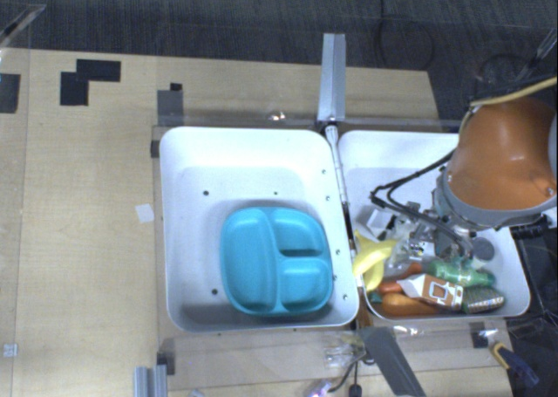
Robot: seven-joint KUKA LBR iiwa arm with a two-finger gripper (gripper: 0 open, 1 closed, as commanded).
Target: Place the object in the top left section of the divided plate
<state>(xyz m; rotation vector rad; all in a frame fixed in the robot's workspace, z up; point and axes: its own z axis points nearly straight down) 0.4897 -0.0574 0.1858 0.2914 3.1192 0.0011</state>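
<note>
The grey arm with its orange band (510, 155) is reaching in over the right white bin (392, 147), its bulky wrist hanging above that bin's far right part and pointing steeply down. Black cables (405, 186) are looping off the wrist toward the bin's middle. The pincer (433, 242) is sitting low among the clutter in the near half of the right bin; whether it is open, closed or gripping anything cannot be told, since the metal parts are blending into the objects beneath.

The clutter is piling up along the near wall of the right bin: a yellow banana-like object (373, 260) is lying against the divider side, an orange carrot-like object (403, 304) is resting along the near wall, a green bottle-like object (462, 275) is lying just right of the pincer, and a small orange-and-white packet (440, 292) is lying between them.

The blue divided plate (276, 258) is sitting in the left white bin (187, 212), across the divider from the right bin, toward the near side. The desk (78, 238) is stretching away further left.
</note>
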